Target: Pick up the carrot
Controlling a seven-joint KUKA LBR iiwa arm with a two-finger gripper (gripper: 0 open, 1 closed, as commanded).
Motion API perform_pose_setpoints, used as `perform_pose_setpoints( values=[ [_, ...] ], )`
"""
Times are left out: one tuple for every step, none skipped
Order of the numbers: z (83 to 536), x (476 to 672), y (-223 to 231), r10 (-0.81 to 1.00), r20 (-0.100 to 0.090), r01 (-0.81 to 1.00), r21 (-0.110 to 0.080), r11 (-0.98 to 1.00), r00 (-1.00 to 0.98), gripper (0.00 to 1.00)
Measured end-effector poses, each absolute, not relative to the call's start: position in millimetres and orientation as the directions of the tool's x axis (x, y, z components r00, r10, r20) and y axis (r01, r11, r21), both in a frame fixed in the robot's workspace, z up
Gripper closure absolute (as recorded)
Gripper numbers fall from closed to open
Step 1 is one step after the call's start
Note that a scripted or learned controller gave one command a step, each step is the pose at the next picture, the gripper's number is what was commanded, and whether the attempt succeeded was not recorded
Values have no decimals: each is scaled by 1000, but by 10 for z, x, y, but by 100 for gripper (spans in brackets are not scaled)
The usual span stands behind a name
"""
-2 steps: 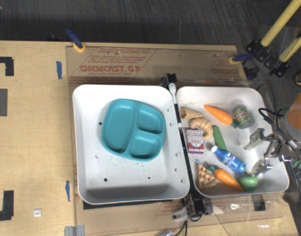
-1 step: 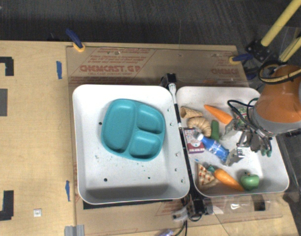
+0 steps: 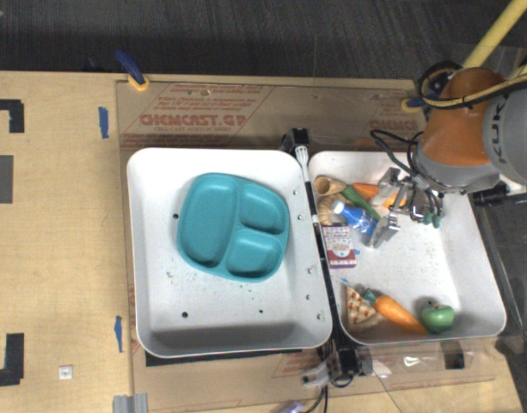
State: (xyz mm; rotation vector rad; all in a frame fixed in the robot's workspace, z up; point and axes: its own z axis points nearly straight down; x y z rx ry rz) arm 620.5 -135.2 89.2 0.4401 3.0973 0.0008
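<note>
The pincer (image 3: 399, 206) is hanging over the upper part of the right bin (image 3: 469, 274), beside a cluttered heap of small items (image 3: 349, 209); whether it is wide or narrow I cannot tell. The carrot (image 3: 395, 310) is lying apart at the bin's lower edge, touching a green apple (image 3: 438, 317) and a waffle-patterned piece (image 3: 360, 306). A teal divided plate (image 3: 233, 224) is sitting in the left bin (image 3: 151, 299).
</note>
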Motion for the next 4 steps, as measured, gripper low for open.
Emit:
perform_pose_setpoints(
  values=[
    [1055, 6243, -1371, 277, -28, 277, 0, 961, -960, 100],
    [1031, 6230, -1363, 278, -22, 278, 0, 961, -960, 0],
    [1375, 5932, -1186, 258, -7, 258, 1, 966, -966, 0],
    [984, 5037, -1122, 46, -4, 46, 1, 999, -999, 0]
  ],
)
